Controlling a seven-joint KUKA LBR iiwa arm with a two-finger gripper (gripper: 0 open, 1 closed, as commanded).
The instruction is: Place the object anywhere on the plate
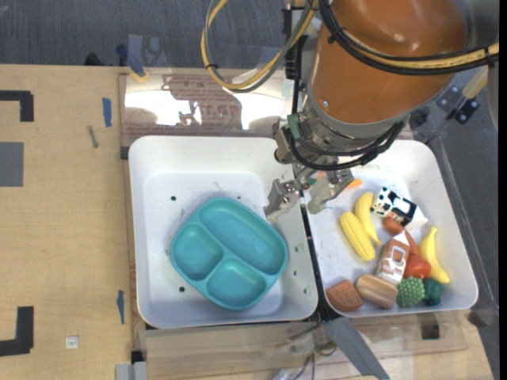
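While my arm reaches in from the right, my gripper (299,197) hangs above the wall shared by the two white bins, just past the upper right corner of the teal plate (229,251). Its two fingers (277,199) stand apart with nothing between them, so it is released and carries no object. That plate, split into three compartments, lies in the left bin (158,172) and has nothing on it.

Every toy lies in the right bin (444,180). Closest to my gripper is the corn cob (357,235), with a banana (364,208) just above it. A small black and white cow (394,204) sits further right, beside a second banana (435,256). A milk carton (393,260) lies between the corn and that banana. Along the near wall I see a waffle (344,294), a bread roll (376,290) touching it, and broccoli (410,290).
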